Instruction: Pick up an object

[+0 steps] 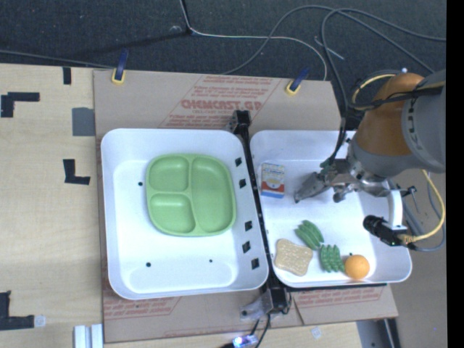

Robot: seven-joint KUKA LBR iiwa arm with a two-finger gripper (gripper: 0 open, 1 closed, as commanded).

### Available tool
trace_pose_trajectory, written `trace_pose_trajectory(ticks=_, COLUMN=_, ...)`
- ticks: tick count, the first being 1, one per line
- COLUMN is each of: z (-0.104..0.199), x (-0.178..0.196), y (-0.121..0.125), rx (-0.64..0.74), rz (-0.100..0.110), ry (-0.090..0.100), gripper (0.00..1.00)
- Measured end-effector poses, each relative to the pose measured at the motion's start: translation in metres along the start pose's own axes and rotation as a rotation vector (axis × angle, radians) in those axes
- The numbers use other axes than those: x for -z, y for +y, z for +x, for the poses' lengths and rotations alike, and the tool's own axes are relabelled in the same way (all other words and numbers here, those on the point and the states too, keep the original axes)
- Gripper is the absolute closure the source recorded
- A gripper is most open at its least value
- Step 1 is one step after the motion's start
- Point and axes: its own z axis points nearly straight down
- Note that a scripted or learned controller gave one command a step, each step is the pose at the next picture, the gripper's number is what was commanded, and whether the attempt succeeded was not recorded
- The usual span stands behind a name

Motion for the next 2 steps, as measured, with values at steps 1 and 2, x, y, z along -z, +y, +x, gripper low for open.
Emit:
trace_pose_trajectory(ticks=1, z=0.001, x=0.012, y=0.001, rx=0.002, rz=-0.002, ry=0.001, gripper=1.00)
trace_pose_trajectory(ticks=2, z=0.008, x=0.069, y=-0.005, rx=0.001, rz=-0.008, ry=0.000, gripper=1.00)
